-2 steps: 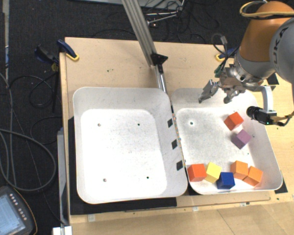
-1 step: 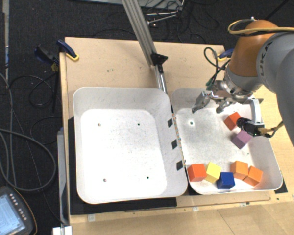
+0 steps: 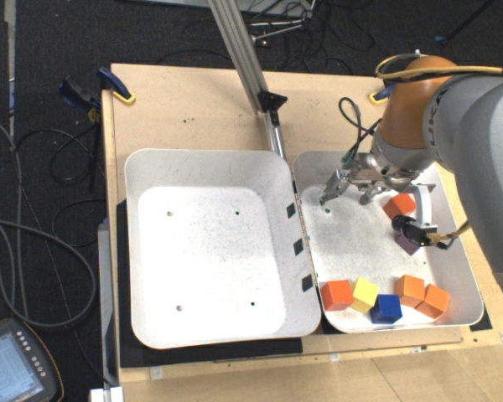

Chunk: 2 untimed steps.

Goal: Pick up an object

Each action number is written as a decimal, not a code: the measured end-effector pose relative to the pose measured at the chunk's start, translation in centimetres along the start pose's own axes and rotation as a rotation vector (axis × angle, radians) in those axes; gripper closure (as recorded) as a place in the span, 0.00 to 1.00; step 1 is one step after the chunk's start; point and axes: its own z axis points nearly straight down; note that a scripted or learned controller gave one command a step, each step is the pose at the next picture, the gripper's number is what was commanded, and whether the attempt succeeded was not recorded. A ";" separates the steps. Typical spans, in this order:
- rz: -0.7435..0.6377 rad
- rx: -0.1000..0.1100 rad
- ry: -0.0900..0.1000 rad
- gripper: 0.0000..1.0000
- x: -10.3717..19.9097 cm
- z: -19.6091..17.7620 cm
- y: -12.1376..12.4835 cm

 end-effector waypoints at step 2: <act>-0.003 -0.012 -0.001 1.00 -0.1 -6.7 1.4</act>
